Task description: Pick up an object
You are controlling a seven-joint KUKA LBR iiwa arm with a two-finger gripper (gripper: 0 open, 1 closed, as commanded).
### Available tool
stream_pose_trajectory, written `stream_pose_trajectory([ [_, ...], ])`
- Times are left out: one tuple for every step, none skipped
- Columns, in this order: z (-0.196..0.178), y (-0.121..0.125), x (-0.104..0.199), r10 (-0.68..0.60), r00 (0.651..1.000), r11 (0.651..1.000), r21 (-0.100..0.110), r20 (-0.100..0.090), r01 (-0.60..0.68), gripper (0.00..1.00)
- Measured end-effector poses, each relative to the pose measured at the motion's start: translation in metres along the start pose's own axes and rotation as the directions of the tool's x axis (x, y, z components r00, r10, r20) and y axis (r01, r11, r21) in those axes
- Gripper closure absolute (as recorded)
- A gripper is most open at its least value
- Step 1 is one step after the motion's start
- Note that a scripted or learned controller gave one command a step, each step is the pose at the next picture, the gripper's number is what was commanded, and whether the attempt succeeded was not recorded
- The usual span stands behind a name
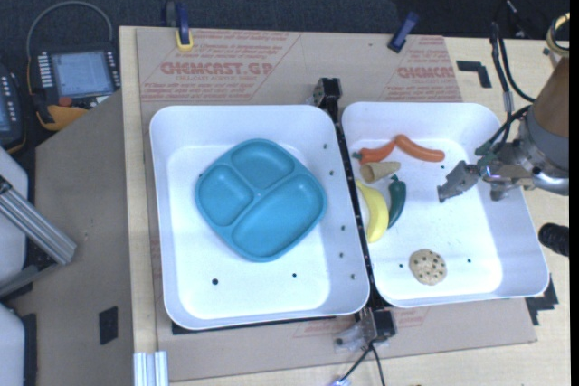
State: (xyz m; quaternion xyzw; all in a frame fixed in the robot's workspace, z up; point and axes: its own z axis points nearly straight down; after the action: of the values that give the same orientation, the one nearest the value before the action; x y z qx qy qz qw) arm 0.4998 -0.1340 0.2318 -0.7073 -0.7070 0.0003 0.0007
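The right bin holds a few small items. An orange carrot-like piece lies near the back, with a tan cone-shaped piece just in front of it. A yellow banana and a dark green pepper lie side by side at the bin's left wall. A round speckled cookie sits near the front. My gripper hovers over the right half of this bin, right of the pepper and apart from every item. Nothing shows in its grasp.
The left bin holds a blue divided plate. A black divider strip runs between the bins. Cables hang near the arm at the right. Bare white floor lies between the cookie and my gripper.
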Motion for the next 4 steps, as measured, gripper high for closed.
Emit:
stream_pose_trajectory([
  [0.043, -0.003, 0.0, 0.0, 1.0, 1.0, 0.005, -0.002, 0.0, 0.0],
  [0.087, -0.004, 0.006, 0.0, 1.0, 1.0, 0.005, -0.002, 0.0, 0.0],
  [0.074, -0.003, 0.005, 0.0, 1.0, 1.0, -0.003, 0.001, 0.0, 1.0],
  [0.026, 0.005, 0.011, -0.002, 1.0, 1.0, -0.007, 0.002, 0.002, 1.0],
])
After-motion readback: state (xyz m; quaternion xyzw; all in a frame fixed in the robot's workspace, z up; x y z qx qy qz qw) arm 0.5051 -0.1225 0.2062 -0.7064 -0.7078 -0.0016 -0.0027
